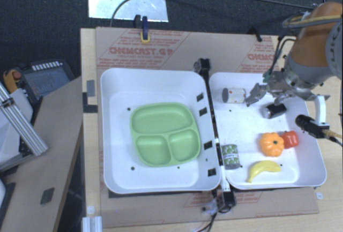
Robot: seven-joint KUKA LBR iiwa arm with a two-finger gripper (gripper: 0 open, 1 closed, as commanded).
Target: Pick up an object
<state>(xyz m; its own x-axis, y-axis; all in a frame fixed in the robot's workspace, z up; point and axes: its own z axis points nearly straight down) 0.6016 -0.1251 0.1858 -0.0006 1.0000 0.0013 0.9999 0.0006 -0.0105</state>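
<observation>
My right bin point(233, 129) is open floor through the middle. Ahead stands a white can point(233, 95); near the front, pumpkin point(271, 143), red block point(290, 139), banana point(263, 169) and jar point(230, 156) crowd together. The tray point(163, 134) fills the left bin point(118, 97).

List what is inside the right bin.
The right bin holds a small white can, an orange pumpkin, a red item, a banana and a green-labelled can. The gripper hides part of the floor.

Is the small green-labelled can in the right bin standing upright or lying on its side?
Upright, it seems: the small green-labelled can shows its round top above the label, near the right white bin's left wall.
</observation>
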